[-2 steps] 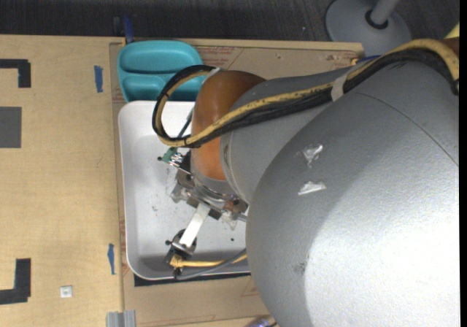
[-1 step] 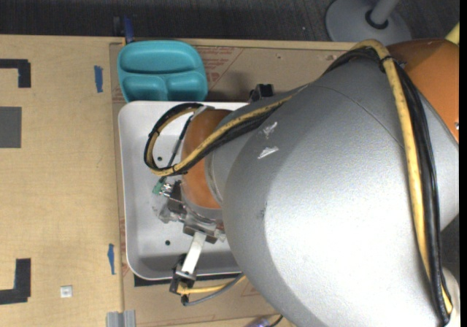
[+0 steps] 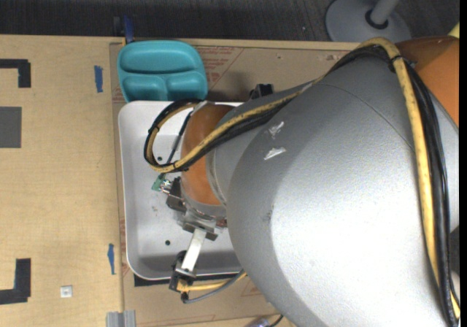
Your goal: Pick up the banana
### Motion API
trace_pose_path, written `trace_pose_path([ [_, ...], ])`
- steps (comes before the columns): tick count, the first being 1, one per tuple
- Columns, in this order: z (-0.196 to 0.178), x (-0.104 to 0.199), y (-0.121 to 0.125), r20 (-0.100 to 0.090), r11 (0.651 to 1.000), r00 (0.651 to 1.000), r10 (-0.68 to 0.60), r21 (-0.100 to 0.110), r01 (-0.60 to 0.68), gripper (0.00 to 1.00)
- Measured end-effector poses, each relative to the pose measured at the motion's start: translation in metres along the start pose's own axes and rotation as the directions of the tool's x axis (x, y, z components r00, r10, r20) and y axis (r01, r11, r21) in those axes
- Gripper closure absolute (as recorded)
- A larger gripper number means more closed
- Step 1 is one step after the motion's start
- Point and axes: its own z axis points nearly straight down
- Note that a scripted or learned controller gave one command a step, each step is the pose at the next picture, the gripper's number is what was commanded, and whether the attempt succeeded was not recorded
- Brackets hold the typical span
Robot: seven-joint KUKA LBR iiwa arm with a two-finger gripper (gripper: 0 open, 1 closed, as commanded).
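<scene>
Grey arm (image 3: pixel 343 194) with an orange band (image 3: pixel 197 165) above the wrist comes in from the view's right and covers the right part of the white bin (image 3: pixel 139 245). The jaws end sits low over this bin, near its middle. Wide or narrow: cannot tell, since the wrist hides the jaws from above. Cannot tell where the banana is; the arm blocks much of the bin floor. Bare white floor lies left of the jaws, with one small dark speck (image 3: pixel 167 243) just below them in the view. A teal moulded piece (image 3: pixel 162 70) with two rounded lobes sits well beyond the jaws toward the view's top, at the bin's top rim; touching the rim or just past it is unclear. The tan worktop (image 3: pixel 58 172) spreads left of the jaws, with black corner marks (image 3: pixel 16 74) and short blue tape strips (image 3: pixel 98 79). A grey round stand base (image 3: pixel 357 19) stands on the dark floor, far up and right of the jaws.
</scene>
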Motion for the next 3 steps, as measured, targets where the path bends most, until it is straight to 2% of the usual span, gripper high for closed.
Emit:
trace_pose_path([
  [1,-0.0099,0.0005,-0.0003,0.0,1.0,1.0,-0.001,0.001,0.001,1.0],
  [2,-0.0094,0.0003,-0.0005,0.001,1.0,1.0,-0.001,0.002,0.001,0.0],
  [3,-0.0094,0.0003,-0.0005,0.001,1.0,1.0,-0.001,0.002,0.001,0.0],
])
